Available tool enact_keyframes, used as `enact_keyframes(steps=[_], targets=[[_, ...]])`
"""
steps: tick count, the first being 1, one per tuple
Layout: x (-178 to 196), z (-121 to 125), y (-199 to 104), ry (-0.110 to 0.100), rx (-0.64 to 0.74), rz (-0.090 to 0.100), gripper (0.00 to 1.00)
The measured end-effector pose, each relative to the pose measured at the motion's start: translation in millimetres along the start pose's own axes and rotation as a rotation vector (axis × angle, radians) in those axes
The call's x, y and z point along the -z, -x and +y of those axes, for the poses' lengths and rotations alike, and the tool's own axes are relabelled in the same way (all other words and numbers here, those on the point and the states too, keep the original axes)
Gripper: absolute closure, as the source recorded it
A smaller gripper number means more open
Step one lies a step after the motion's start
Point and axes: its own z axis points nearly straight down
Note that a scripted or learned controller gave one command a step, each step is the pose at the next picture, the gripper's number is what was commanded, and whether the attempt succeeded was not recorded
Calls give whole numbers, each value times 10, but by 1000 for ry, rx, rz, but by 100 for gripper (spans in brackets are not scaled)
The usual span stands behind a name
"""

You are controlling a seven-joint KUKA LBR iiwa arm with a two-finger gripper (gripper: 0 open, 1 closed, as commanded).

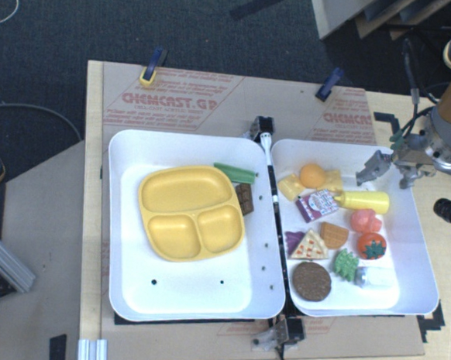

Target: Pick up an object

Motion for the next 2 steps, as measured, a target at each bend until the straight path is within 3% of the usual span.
enact_keyframes(steps=[1,2], targets=[[90,31,-5,15,3,-3,0],[-534,74,1,10,4,-2,0]])
